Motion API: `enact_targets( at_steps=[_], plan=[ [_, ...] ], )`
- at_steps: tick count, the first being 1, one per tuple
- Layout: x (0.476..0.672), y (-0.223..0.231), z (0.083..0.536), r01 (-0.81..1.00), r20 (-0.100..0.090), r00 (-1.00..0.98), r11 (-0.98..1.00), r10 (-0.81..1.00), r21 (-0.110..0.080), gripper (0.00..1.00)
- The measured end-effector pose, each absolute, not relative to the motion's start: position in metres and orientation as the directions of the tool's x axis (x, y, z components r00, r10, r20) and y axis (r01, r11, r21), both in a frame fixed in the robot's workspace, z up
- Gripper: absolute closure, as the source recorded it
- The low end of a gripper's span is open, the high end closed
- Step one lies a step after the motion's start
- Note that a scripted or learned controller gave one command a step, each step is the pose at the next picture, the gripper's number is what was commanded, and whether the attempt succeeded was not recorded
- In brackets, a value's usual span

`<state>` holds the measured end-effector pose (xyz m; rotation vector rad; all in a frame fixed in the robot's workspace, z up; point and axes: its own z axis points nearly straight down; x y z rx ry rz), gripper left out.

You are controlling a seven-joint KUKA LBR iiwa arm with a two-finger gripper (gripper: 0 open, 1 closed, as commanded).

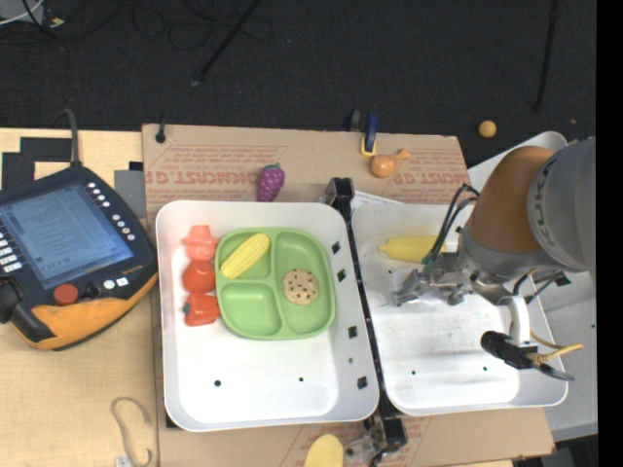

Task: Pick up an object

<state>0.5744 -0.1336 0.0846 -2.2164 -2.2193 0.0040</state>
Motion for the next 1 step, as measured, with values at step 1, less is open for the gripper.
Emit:
enact_targets(
  at_steps=[1],
  plan=[
    [0.5747,-0.1356,0.0974,1.000,0.002,0.004,-0.004,1.000,-0.003,1.00]
  ],
)
